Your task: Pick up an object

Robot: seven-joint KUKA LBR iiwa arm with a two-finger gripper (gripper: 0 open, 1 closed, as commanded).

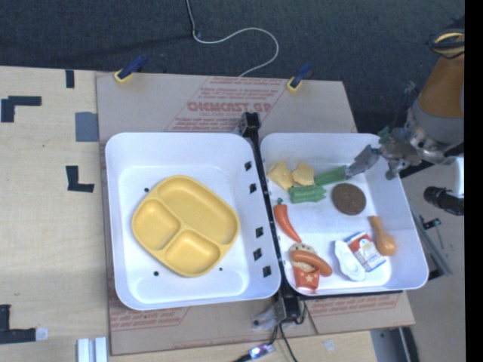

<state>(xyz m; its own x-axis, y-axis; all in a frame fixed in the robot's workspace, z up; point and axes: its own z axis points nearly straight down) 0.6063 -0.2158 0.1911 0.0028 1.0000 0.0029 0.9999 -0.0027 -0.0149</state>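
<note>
My gripper [375, 167] hangs over the far right part of the right bin [404, 225]. Its two grey fingers stand apart, open, with nothing between them. One fingertip is close to the end of a green stick [330, 176]. Just below lies a brown disc [349, 199]. Further left are two yellow pieces [291, 175] and a green block [308, 194]. An orange carrot [285, 221], a hot dog [311, 261] on a red piece [306, 279], a white packet [358, 253] and an orange drumstick [382, 235] lie nearer the front.
The left bin [128, 164] holds a yellow divided tray [186, 225]. Black clips [260, 225] run along the wall between the bins. A white cable [234, 36] loops on the dark floor behind the cardboard sheet [226, 104].
</note>
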